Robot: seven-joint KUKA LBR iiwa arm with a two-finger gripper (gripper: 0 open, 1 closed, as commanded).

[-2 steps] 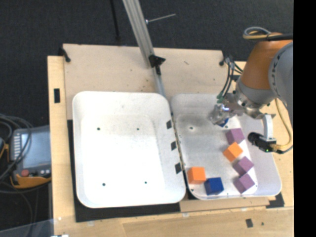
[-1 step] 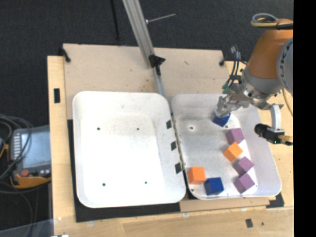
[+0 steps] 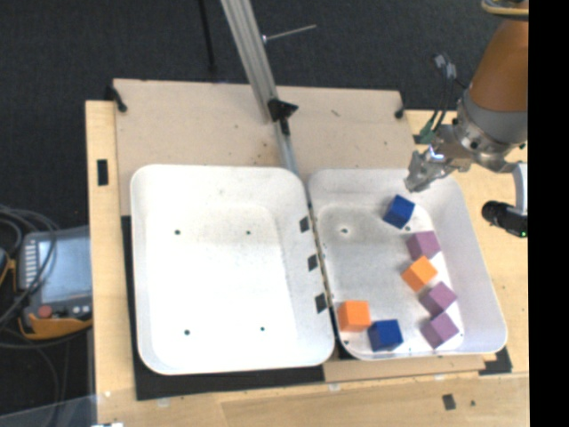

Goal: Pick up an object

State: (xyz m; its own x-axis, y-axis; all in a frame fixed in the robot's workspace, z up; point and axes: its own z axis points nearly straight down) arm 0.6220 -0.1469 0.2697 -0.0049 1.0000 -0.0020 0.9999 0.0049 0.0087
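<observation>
Hand (image 3: 420,178): above right bin's (image 3: 356,205) far edge; finger state unclear.
Blue cube (image 3: 399,211): just below-left of hand, apart.
Cubes: small, matte, solid-coloured.

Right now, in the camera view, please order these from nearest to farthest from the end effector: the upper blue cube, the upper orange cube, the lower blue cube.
From the end effector:
1. Upper blue cube, just below it, near the right bin's top.
2. Upper orange cube, midway down the right side.
3. Lower blue cube, at the bin's bottom edge.

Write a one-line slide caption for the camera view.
Grey KUKA arm's gripper hovers just above a blue cube in the right shallow white bin, which also holds orange and purple cubes.
</observation>
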